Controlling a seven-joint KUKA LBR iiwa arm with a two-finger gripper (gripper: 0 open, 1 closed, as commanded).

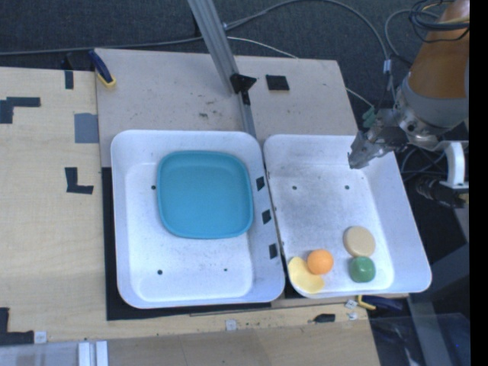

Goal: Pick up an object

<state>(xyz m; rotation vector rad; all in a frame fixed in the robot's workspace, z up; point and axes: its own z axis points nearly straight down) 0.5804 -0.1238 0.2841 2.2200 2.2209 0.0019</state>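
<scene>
The arm reaches in from the right, orange band [442, 59] high at the edge, and the gripper [358, 158] hangs over the upper right part of the right bin [320, 197], its dark tip pointing down toward the speckled white floor. How far the tip is spread, I cannot tell: it reads as one dark, blurred wedge from up here, and nothing is seen between its parts. It sits well apart from the objects, which are all bunched at the near end of that same bin. There, an orange ball [319, 261] rests right against a pale yellow piece [303, 277] that lies flat in the near left corner; the ball overlaps its upper edge. Just beside them to the right, a tan rounded object [359, 241] lies on the floor, and directly below it, touching or nearly so, a small green rounded object [361, 269] by the near rim. Over in the left bin [137, 227], a blue square plate [204, 194] with rounded corners lies flat, toward the far side. A grey metal bar [221, 44] slants down across the bench to the gap between the two bins.
</scene>
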